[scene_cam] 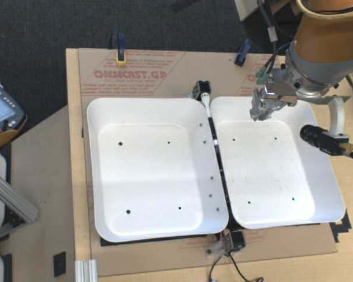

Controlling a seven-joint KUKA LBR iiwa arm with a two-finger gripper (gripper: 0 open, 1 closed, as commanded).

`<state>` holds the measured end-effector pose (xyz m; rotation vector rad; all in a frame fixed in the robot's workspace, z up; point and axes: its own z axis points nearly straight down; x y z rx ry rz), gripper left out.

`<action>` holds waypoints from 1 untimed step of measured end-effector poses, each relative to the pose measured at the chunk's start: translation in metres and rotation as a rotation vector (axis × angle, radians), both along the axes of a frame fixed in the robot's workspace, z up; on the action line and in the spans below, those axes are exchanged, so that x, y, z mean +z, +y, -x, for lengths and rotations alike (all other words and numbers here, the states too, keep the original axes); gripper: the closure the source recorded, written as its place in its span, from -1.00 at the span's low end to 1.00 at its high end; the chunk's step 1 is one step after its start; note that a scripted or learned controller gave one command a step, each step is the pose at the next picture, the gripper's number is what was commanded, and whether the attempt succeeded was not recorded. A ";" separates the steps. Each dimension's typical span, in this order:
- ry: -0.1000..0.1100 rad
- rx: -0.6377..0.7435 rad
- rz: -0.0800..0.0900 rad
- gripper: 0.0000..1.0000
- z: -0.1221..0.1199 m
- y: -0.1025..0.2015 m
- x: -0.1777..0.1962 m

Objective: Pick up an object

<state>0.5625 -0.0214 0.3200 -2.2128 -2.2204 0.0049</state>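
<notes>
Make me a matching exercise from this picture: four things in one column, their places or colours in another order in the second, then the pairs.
Things:
1. gripper
2. left bin
3. yellow clamp
4. orange band

Places:
A. far edge of the board
B. over the right bin's far end
C. on the arm, top right corner
D. beside the black divider strip, on its left

Pairs: 1-B, 2-D, 3-A, 4-C
</notes>
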 end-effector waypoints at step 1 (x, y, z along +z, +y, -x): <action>0.001 0.001 0.000 1.00 0.073 0.041 -0.017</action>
